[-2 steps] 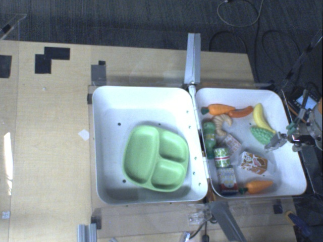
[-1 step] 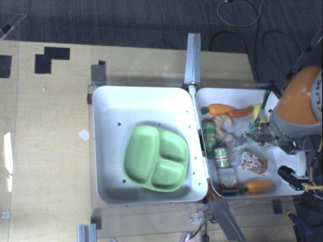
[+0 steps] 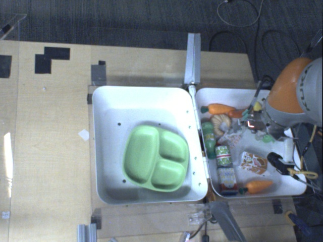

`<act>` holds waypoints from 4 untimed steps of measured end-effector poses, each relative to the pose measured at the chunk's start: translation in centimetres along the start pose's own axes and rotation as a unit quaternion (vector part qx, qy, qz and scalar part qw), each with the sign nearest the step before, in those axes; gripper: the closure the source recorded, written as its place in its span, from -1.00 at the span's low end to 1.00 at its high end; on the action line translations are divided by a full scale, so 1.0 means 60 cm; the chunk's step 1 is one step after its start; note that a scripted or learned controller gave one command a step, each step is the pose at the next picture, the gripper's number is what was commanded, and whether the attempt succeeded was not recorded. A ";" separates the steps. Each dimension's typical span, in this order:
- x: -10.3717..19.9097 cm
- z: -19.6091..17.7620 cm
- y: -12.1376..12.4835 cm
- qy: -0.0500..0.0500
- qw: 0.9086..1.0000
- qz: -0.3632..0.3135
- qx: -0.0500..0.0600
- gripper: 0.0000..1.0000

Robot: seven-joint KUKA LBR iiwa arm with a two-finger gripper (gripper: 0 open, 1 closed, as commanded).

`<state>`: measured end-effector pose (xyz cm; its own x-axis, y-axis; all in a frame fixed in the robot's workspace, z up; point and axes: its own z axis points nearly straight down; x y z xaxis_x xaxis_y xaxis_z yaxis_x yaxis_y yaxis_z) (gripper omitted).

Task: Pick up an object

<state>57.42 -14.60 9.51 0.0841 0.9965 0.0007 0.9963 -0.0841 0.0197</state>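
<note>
My gripper (image 3: 246, 123) hangs low over the upper middle of the right bin (image 3: 298, 188), under the grey wrist and orange band. Just left of it lie an orange carrot (image 3: 222, 109) and a tan ridged piece (image 3: 220, 122). A green item (image 3: 208, 133) rests against the bin's left wall. Below it stand a small labelled can (image 3: 223, 155) and a second container (image 3: 227, 176). A white packet with brown print (image 3: 252, 163) and another carrot (image 3: 259, 186) lie toward the front. I see nothing lifted off the bin floor.
The left bin (image 3: 108, 110) holds a green divided plate (image 3: 155, 158). A metal post (image 3: 192, 59) rises at the back between the bins. Wooden bench surface (image 3: 45, 150) spreads out to the left.
</note>
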 end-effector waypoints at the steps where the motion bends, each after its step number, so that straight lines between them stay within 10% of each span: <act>1: 0.012 0.001 0.126 -0.001 0.995 0.101 0.001 -1.00; 2: 0.019 -0.024 0.134 0.001 0.995 0.095 -0.006 1.00; 3: 0.174 -0.238 0.137 -0.001 0.997 0.081 0.006 1.00; 4: 0.178 -0.258 0.140 -0.001 0.997 0.076 0.004 1.00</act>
<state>66.39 -4.65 25.14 0.2346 0.9721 0.0019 0.9720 -0.2346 0.0118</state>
